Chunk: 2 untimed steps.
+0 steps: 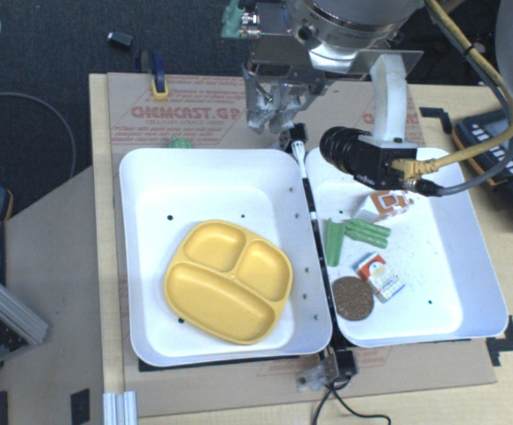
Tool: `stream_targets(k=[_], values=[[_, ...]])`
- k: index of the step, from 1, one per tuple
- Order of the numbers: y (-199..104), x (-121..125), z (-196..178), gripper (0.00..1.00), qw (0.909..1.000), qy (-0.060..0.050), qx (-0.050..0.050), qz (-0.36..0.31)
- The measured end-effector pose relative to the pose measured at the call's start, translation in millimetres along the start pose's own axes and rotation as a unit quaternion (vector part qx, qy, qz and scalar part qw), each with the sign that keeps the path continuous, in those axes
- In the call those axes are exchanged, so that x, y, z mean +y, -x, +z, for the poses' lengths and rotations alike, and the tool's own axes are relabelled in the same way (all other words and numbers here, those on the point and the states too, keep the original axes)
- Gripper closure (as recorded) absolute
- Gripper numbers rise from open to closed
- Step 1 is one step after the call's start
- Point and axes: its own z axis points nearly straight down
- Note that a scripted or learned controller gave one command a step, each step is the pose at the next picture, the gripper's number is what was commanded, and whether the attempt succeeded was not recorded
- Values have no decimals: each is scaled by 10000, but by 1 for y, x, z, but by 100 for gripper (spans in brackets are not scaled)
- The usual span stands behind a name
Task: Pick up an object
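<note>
My gripper [270, 109] hangs over the brown board just behind the back right corner of the left bin [141, 237]; nothing shows in it. A yellow divided plate [229, 280] lies in the middle of that bin. The right bin [451, 264] holds a green piece [355, 234], a brown round disc [354, 297], a small red, white and blue box [380, 276] and an orange-and-white packet [389, 204]. All of these lie well in front of the gripper and to its right.
A black cylinder [355, 156] with a yellow cable hangs from the arm over the right bin's back edge. The ridge where the two bins meet [314, 228] runs front to back. A blue-and-yellow clamp [158, 73] sits at the board's back left.
</note>
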Motion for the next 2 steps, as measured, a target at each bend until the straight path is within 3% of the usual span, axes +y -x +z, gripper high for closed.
stream_targets(k=[1, 2], values=[[-14, -26, 152, 100, 10000, -64, -40, 27], [-7, 28, 222, 100, 10000, -20, -28, 60]])
